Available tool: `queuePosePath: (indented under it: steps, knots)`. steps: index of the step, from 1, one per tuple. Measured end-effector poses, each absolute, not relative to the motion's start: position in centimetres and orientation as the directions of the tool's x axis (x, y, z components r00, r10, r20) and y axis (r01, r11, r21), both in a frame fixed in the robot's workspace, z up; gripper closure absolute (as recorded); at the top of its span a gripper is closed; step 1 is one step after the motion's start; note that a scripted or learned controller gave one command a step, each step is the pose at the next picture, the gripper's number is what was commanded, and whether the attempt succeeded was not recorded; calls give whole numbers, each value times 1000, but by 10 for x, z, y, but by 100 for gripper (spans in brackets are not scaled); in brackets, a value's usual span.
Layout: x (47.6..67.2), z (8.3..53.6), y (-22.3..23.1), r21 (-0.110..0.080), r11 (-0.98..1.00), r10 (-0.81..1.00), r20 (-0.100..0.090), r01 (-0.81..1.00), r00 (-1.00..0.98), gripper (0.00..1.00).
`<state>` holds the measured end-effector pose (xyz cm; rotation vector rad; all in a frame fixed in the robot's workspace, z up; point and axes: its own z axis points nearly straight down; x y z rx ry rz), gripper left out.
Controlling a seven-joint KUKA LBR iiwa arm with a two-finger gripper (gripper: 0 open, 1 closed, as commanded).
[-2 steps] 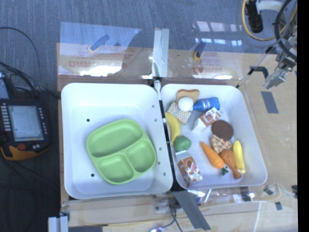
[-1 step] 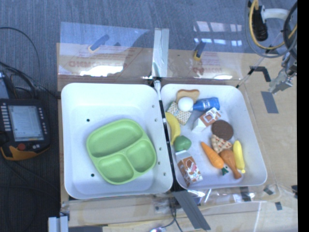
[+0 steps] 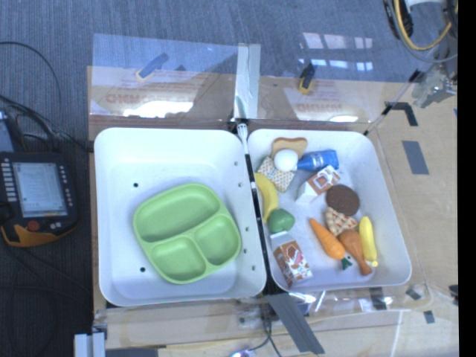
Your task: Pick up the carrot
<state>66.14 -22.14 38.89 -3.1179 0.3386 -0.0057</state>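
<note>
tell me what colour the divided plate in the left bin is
Light green, seen plainly in the camera view: the divided plate lies in the left bin.

both white bins are seen as smooth moulded plastic with a soft sheen. the green divided plate looks like matt plastic. the carrot appears as smooth, slightly glossy plastic. clear glossy sheeting is seen behind the bins, over a matt wood-toned bench.

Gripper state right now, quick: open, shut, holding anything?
Gripper: cannot be told; it sits at the top right corner, far from the small orange toy carrot lying in the right white bin.
</note>
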Motion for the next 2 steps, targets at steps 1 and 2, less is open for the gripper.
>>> queuePosePath:
  steps: [1, 2]
  knots:
    - [670, 399, -221, -7, -980, -198, 5, -198, 980, 100]
    - [670, 378, -220, -7, -981, -196, 0, -196, 981, 100]
